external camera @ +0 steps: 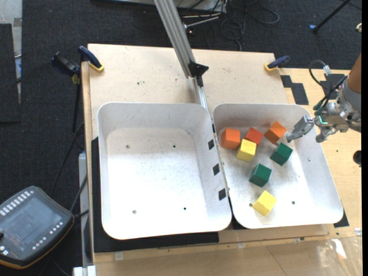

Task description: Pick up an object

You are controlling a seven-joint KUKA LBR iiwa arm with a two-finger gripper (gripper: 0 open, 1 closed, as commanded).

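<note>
The claw point(313, 126) hangs at the right bin's point(330, 188) three o'clock rim; how far it is open I cannot tell, and I see nothing held. Blocks crowd at twelve o'clock: an orange block point(276, 131) nearest, a green block point(281, 153) just beside it. Descending there risks nudging neighbours or striking the rim.

The two white bins, the left bin point(155, 165) and the right bin point(313, 183), look like smooth plastic with a soft shine, and the left one has tiny dark specks on it. The blocks look like painted wood with a flat, matt color: an orange block point(231, 138), a yellow block point(264, 202) and a green block point(260, 174). The bench top point(149, 73) looks like pale, rough board. A long silver bar point(175, 30) looks like shiny metal. The floor point(46, 16) looks like dark, fuzzy carpet.
</note>
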